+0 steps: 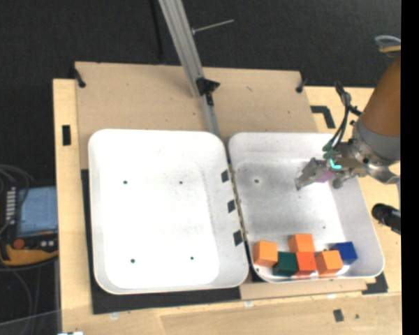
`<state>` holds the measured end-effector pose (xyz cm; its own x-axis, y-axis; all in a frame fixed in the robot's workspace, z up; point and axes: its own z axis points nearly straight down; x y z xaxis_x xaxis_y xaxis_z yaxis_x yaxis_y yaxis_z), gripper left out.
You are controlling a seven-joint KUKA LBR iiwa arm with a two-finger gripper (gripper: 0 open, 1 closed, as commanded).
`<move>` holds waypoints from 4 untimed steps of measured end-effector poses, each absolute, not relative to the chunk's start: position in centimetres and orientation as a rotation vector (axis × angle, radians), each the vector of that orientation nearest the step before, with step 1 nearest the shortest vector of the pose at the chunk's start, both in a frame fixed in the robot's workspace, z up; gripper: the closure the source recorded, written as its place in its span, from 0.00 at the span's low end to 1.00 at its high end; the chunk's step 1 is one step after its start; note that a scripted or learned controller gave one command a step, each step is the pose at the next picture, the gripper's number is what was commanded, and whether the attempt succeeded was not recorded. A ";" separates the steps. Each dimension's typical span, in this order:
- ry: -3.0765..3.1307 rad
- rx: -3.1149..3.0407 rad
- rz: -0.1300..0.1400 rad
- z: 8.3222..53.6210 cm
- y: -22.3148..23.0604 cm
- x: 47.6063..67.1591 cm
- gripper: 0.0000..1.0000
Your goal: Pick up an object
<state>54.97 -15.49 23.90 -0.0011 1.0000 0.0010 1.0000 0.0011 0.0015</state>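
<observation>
The grey arm [377, 128] with its orange band enters from three o'clock, and its end effector [323, 175] hangs over the upper middle of the right bin [265, 152], at about two o'clock from that bin's centre. Its two dark fingers [309, 175] splay apart, one toward nine o'clock and one toward four o'clock, so it stands released; a small patch of pinkish-purple shows between them, too small to identify, and whether anything is grasped cannot be told. The objects for picking lie clustered against the right bin's near wall, at six o'clock from the end effector and well apart from it: an orange block [266, 252] at the nine o'clock end, a dark green block [286, 262] just beside it, another orange block [301, 243] above that, two more orange blocks [306, 260] [328, 262] along the wall, and a blue block [346, 251] at the three o'clock end. The left bin [160, 208] sits touching the right one on the tabletop [188, 93]. A metal strut [185, 44] runs from twelve o'clock down to the seam between the bins.
</observation>
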 end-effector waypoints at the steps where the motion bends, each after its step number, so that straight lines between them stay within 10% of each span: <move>1: 2.218 2.227 -0.006 19.7 -15.5 55.0 0.00; 3: 2.215 2.222 -0.001 9.7 -16.2 54.6 0.00; 4: 2.204 2.231 0.007 11.0 -16.2 54.7 1.00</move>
